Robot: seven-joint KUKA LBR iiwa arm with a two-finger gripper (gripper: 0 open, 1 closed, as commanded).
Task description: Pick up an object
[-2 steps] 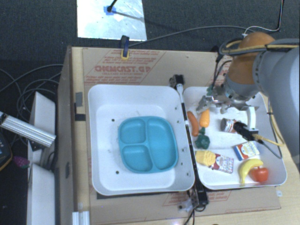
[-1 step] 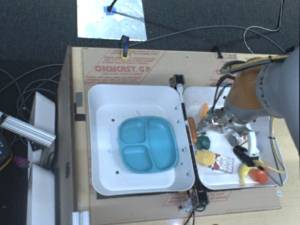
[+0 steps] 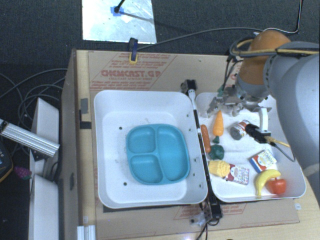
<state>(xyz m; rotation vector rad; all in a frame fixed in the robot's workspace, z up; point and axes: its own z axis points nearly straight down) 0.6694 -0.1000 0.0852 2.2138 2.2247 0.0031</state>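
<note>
My gripper hangs over the far left part of the right bin, under the grey wrist with the orange band. Just below it an orange carrot lies upright in the picture, its top close to the gripper. A small can lies to the right of the carrot. I see nothing held by the gripper.
The right bin also holds a red sausage, a dark green piece, corn, a red-and-white box, a small carton, a banana and a tomato. A blue divided plate lies in the left bin.
</note>
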